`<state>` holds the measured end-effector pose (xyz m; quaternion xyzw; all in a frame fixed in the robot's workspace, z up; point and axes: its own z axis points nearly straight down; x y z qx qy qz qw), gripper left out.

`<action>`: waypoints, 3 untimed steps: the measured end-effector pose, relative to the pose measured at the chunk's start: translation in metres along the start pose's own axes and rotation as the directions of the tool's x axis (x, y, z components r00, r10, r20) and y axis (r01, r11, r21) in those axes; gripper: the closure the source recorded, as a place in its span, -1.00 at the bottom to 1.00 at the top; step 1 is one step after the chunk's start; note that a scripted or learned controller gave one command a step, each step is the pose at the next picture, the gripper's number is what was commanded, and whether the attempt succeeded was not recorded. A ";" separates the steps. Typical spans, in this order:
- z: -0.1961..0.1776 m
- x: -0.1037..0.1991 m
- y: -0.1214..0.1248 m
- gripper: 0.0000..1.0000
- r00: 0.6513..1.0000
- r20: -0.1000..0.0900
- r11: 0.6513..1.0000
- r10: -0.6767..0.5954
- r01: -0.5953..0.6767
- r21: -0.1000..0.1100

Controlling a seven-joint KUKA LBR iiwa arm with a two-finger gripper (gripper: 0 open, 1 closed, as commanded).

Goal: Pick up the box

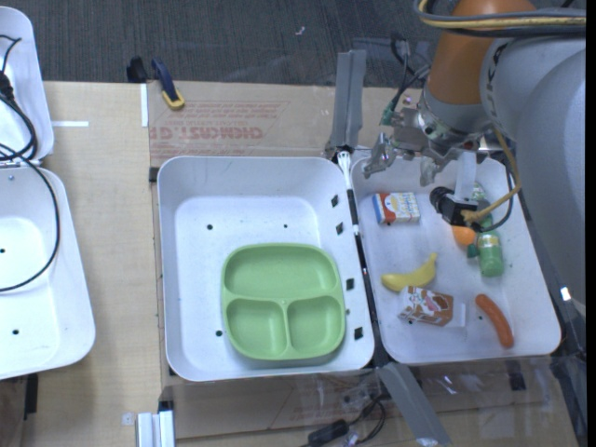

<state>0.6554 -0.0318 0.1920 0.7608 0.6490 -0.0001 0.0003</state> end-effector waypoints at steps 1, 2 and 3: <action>0.001 0.039 -0.003 -1.00 1.000 0.002 1.000 -0.027 0.027 0.001; 0.001 -0.030 -0.028 -1.00 0.993 0.001 0.993 -0.115 0.115 0.002; 0.037 -0.081 -0.034 -1.00 0.991 0.001 0.990 -0.138 0.138 0.003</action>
